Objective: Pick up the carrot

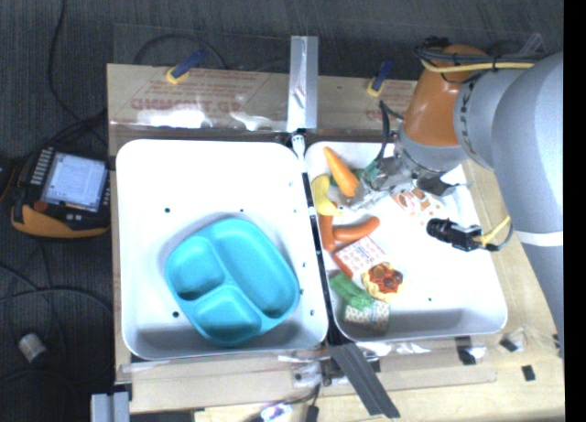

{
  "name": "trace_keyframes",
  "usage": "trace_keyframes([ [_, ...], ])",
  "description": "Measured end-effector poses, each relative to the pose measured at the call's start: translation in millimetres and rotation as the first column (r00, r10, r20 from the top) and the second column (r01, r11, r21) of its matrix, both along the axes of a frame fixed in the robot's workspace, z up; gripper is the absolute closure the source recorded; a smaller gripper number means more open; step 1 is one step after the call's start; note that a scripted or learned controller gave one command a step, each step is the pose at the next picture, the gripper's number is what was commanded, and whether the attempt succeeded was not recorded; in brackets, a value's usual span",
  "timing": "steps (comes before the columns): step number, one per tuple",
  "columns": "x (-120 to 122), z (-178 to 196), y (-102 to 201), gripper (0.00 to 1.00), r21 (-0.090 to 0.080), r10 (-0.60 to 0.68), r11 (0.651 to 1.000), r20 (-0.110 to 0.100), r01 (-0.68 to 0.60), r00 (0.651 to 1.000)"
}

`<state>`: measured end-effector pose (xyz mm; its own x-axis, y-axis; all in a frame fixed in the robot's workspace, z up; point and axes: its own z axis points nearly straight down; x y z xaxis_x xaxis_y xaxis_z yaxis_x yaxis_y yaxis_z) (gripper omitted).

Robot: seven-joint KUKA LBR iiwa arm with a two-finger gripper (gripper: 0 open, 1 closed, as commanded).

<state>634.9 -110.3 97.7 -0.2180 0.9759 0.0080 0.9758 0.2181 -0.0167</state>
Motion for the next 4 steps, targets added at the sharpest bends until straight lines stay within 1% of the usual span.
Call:
trace_keyframes([
  [1, 24, -5, -1, 1.00, 0.003, -0.022, 1.000, -0.029, 0.022, 0.999],
  [2, 10, 111, 54, 1.00, -0.005, -0.042, 0.999, 0.016, 0.042, 0.999],
  [3, 10, 118, 56, 1.00, -0.005, -0.040, 0.999, 0.013, 0.040, 0.999],
  [4, 10, 118, 56, 0.00, -0.005, -0.040, 0.999, 0.013, 0.040, 0.999],
])
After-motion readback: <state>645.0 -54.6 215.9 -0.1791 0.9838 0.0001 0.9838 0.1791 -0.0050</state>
